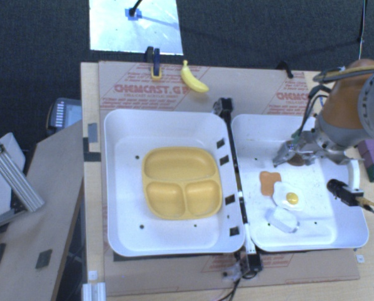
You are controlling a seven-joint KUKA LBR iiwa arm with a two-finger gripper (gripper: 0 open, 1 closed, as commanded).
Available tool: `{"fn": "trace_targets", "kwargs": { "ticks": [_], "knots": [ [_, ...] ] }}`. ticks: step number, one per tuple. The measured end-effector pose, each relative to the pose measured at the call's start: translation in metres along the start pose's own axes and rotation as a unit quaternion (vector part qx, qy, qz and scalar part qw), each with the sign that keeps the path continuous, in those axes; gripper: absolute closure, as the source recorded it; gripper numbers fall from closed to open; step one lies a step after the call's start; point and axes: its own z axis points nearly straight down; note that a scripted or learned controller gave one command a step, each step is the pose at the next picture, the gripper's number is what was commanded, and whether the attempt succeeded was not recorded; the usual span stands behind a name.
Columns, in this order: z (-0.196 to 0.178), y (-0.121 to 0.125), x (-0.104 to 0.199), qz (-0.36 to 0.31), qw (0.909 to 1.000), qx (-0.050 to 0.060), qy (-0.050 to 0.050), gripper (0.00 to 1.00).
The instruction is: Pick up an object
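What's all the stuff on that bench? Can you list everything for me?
Bins: two, white, shallow, side by side on the bench.
Divided plate: one, yellow, three compartments, middle of the left bin.
Orange piece: one, orange, flat, right bin, beside the egg.
Fried egg toy: one, white with yellow yolk, right bin.
Clear piece: one, pale and see-through, right bin, just in front of the egg; hard to identify.
Banana: one, yellow, on the board behind the left bin.
Clamp: one, yellow and dark, back edge of the board.
Arm: one, grey with orange band, reaching over the right bin.
End effector: one, metallic, low over the right bin's back part.
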Motion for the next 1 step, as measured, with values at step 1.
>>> {"fn": "trace_targets", "kwargs": {
  "ticks": [1],
  "knots": [
    [0.0246,0.0012,-0.0002,0.001,1.0000,-0.001,-0.001,0.00]
  ]
}}
